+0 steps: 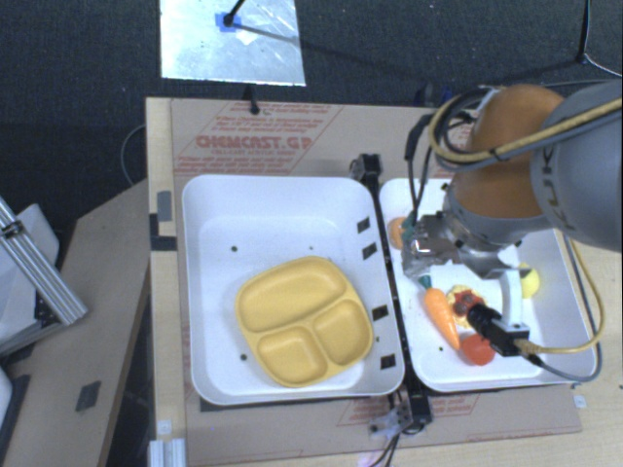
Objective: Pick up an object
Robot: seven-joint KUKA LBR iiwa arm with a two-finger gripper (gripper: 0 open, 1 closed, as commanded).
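Cardboard-topped bench [263, 134] on dark carpet, with a foil sheet [232, 27] on the floor beyond the yellow tray [304, 319]. The carrot [441, 317] lies right of the tray in the right bin [555, 319]. Its long axis is slanted, with the thin tip pointing away from the tray toward the near rim. The gripper [425, 248] hangs right of the tray's far corner, and I can't tell if it's open or closed.

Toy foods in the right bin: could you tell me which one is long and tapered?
The orange carrot; the red piece and the yellow piece are short and rounded.
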